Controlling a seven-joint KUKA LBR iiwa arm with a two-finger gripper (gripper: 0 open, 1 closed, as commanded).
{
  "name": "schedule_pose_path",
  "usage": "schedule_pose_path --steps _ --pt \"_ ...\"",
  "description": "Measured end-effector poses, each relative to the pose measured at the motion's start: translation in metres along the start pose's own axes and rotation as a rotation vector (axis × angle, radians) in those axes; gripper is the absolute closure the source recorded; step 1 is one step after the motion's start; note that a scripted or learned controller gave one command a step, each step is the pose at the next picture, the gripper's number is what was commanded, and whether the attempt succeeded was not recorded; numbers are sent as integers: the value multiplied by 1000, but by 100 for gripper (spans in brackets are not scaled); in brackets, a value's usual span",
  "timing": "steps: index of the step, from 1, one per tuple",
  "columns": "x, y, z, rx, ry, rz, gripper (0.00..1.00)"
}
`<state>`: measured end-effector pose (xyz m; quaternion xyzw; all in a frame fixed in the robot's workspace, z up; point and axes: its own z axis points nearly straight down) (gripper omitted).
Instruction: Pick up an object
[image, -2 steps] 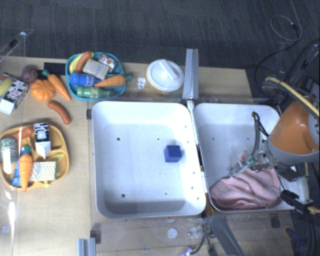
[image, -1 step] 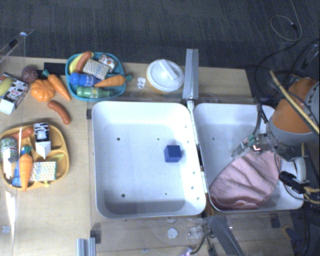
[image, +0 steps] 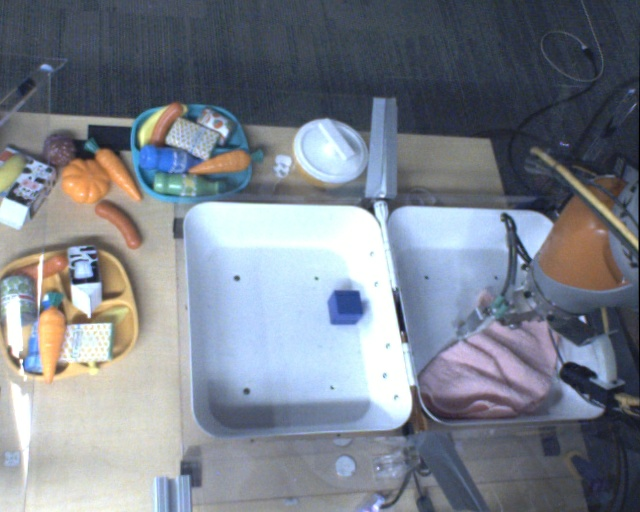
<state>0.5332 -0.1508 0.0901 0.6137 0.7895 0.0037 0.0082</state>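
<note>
A small blue cube sits alone near the middle right of the left bin. A crumpled pink cloth lies in the front part of the right bin. My gripper hangs low over the right bin, right at the cloth's upper edge, and seems to touch it. The grey arm with its orange band reaches in from the right and covers the bin's right side.
A blue bowl of toy food, a white lidded cup, a yellow plate of toys and loose toy vegetables stand on the bench left of and behind the bins. Cables hang at the right.
</note>
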Motion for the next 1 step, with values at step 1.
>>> schedule_pose_path --steps 1 --pt "-43 20 2 5 2 35 0"
